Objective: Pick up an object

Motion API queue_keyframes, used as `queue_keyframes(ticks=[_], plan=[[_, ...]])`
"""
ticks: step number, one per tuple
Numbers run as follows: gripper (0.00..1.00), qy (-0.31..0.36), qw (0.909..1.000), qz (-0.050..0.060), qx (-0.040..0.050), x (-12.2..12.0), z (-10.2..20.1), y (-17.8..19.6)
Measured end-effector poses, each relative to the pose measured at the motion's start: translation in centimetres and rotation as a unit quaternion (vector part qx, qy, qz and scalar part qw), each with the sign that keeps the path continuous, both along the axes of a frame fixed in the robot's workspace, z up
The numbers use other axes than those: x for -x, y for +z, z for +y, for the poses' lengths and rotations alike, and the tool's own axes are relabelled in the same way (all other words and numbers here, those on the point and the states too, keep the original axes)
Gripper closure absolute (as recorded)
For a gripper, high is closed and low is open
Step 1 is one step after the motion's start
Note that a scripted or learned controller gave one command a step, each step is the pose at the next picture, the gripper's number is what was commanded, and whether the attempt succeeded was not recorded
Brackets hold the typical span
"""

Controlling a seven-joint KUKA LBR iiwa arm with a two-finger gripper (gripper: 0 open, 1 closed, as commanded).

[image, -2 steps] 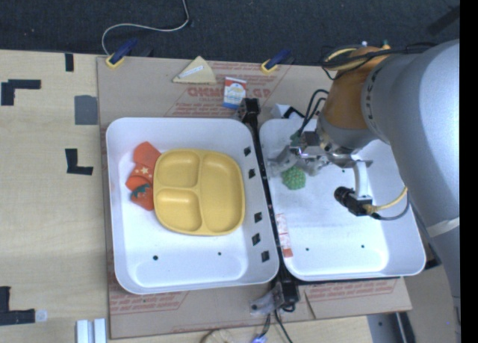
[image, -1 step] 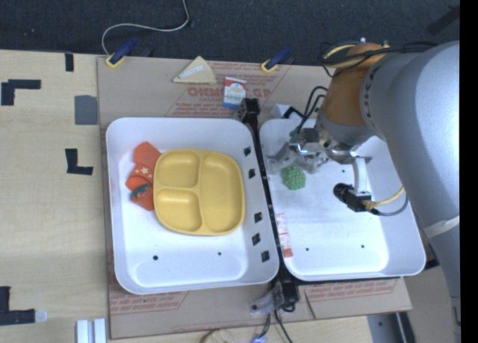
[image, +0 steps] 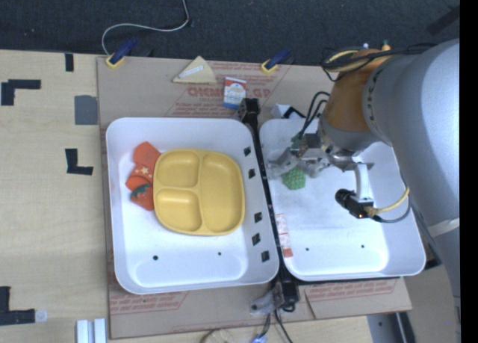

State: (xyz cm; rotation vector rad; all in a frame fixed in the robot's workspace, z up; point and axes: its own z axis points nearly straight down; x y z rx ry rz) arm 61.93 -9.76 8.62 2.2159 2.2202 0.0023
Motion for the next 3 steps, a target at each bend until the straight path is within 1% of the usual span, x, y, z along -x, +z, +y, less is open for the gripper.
queue_keyframes(ticks=[1, 2, 3], plan=[[0.00, 0.000, 1.0000, 0.002, -0.0018, -1.2, -0.5, 0.0], [0.00, -0.001, 1.0000, 0.000, 0.0000, 0.6, -0.2, 0.0], [0.00, 0.000, 1.0000, 0.001, -0.0009, -2.8, -0.8, 0.0]])
